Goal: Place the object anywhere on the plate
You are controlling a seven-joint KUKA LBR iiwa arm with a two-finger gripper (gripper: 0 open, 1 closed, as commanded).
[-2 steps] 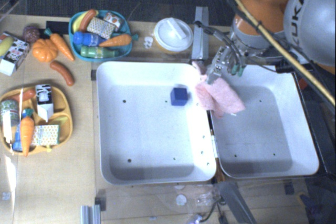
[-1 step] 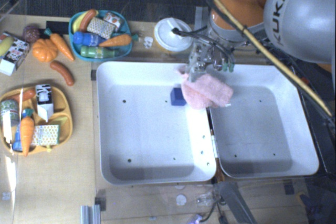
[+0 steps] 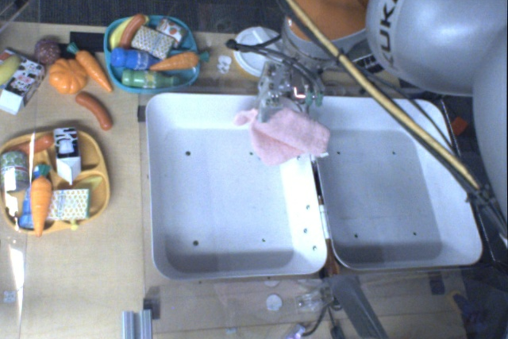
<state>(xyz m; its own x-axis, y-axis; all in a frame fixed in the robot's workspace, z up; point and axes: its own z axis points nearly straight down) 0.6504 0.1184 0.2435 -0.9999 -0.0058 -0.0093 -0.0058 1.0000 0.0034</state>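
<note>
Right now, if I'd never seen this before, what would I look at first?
Probably the big grey arm coming in from the right, with a pink cloth hanging under its gripper over the rims where the two white bins meet. Next, the bright toy food on the left: a blue bowl up top and a yellow tray below it.

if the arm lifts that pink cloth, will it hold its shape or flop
Probably flop: the pink cloth is crumpled and folded, draping across the rims where the two bins meet. It looks thin, so likely light, and may sag or slip from the gripper.
</note>
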